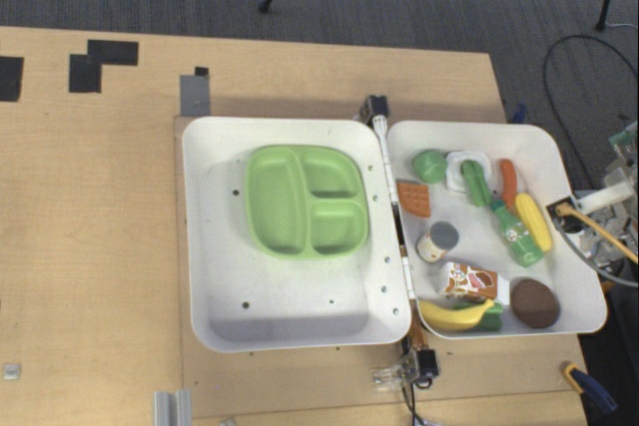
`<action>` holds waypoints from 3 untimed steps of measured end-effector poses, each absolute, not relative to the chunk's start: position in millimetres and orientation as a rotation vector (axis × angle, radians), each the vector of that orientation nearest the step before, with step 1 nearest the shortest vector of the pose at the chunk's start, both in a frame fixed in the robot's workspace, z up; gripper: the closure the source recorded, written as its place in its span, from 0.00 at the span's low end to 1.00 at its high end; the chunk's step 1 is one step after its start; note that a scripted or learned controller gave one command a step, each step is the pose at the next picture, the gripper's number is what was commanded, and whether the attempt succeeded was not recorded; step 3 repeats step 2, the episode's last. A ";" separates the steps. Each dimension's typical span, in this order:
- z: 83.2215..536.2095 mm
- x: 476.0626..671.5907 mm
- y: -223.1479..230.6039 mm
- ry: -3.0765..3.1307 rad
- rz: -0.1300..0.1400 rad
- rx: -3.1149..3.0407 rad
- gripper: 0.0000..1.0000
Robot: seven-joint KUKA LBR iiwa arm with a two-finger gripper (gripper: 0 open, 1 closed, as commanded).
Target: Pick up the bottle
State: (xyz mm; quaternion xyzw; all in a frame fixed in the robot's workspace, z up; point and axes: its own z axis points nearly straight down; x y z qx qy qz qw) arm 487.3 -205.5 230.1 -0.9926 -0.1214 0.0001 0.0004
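Honestly, whether my fingers are released or clenched I cannot tell. The bottle [515,236] lies on its side in the right bin [589,299], a slim green translucent thing, just left of a yellow banana-like piece [533,221] and touching it. I judge a grasp across its narrow body best, dropping straight down, since smooth rounded plastic could roll or slip sideways.

Green bottle [516,236]; green tray [305,202]; possibly brown ball [535,302].
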 end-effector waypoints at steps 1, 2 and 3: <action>234.9 487.1 -139.9 -0.424 0.000 -3.111 1.00; 245.3 487.2 -74.2 -0.365 0.000 -3.118 1.00; 245.3 487.2 -74.2 -0.365 0.000 -3.118 1.00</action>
